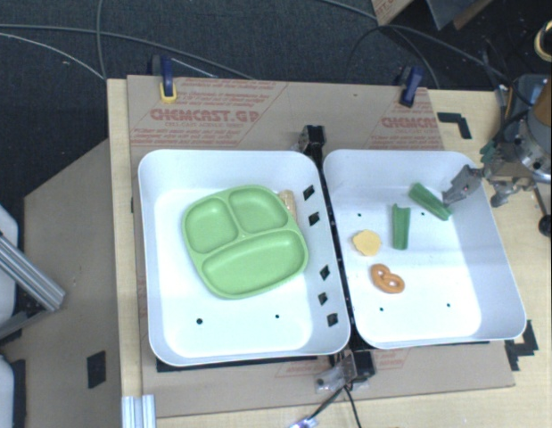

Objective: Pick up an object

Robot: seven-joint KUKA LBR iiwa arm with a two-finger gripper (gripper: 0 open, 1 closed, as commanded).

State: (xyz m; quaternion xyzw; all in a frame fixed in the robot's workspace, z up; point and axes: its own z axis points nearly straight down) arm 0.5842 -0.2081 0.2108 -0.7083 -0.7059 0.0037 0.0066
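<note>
Camera view: I look down on two white bins; my gripper sits at the far right edge of the right bin.
My fingers: one grey finger shows slanting down toward the bin; whether the pair is apart or together I cannot tell, and nothing shows between them.
Closest target: a green block lies tilted just beside my fingertip, near the bin's far right.
Other pieces: a second green stick stands a little left of it, a yellow round piece further left, an orange pretzel nearer the front.
Left bin: a green divided plate, well apart from me.
Doing it well: I judge I should centre over the block, turn to straddle its narrow width, and come straight down.
Risk: the bin wall is close, so a finger could catch the rim or nudge the block away.
</note>
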